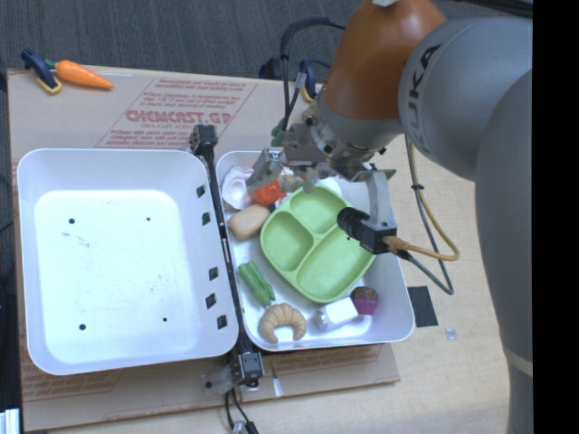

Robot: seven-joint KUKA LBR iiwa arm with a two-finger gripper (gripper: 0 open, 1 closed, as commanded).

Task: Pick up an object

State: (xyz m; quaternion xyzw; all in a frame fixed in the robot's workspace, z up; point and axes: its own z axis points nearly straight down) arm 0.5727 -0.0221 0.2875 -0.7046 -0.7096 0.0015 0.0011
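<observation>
**Pincer low over the far end of the right bin**

Nearest the camera, in the right-hand shallow white bin (398, 319), a tan croissant-shaped toy pastry (283, 321) lies at the near edge, well on the near side of the pincer (282, 174). Beside it, to the right, sits a small white block (338, 312), touching a little purple cupcake-like piece (365, 300). A green bean-shaped stick (257, 283) lies along the bin's left wall, nearer than the pincer and slightly to its left.

Farther in, a light green plastic plate with three compartments (317, 242) rests tilted across the middle of the bin, just on the near side of the pincer and to its right. A beige oval bread-like piece (248, 221) lies against the plate's left rim, just below the pincer.

The pincer hangs at the far end of this bin, above a small red-orange object (268, 193) and a pale white piece (235, 188); whether its tips are apart or together I cannot tell, for the wrist hides them. The grey arm with the orange band (384, 52) comes in from the right.

To the pincer's left, the second white bin (27, 242) stands on the cardboard-covered worktop (172, 107). Farthest off, at the left corner, lies an orange toy carrot (83, 75) with a blue clip (41, 69) beside it.
</observation>
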